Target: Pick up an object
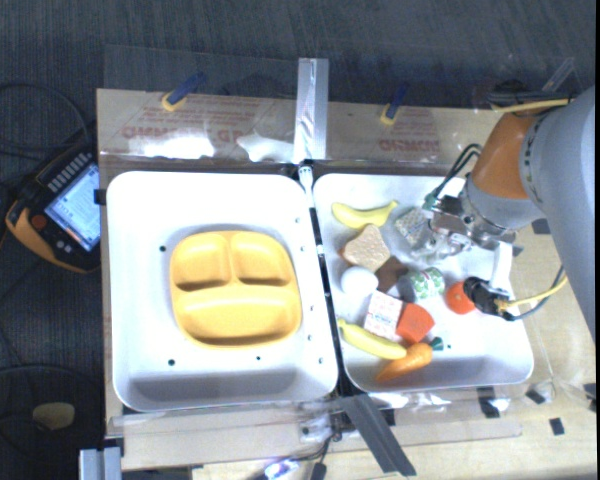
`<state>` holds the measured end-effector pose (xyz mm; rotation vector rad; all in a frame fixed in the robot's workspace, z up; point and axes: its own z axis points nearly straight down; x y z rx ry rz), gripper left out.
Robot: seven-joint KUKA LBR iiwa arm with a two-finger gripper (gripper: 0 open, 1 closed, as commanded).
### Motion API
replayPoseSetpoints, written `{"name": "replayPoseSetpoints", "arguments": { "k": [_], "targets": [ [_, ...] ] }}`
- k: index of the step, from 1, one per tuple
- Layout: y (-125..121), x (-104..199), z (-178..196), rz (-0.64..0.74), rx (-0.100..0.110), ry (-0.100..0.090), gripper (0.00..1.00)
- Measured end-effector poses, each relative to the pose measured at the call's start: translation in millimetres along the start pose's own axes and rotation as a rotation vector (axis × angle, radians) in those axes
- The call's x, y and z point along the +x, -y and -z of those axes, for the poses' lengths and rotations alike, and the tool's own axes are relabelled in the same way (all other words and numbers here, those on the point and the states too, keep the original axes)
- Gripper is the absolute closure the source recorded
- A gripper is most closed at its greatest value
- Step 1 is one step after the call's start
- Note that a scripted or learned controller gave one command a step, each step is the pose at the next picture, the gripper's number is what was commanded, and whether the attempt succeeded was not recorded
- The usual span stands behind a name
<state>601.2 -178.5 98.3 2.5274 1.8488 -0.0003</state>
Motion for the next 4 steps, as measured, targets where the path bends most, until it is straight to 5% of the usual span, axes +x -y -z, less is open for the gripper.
{"name": "replayPoseSetpoints", "arguments": {
  "k": [1,2,3,4],
  "targets": [
    [0,0,0,0.0,-0.001,0.0,0.0],
    [97,5,-8,0.072,0.0,-0.007,0.0],
    [95,5,2,0.072,-0.003,-0.007,1.0],
    [99,83,124,0.092,0.011,-0.004,1.0]
  ]
}}
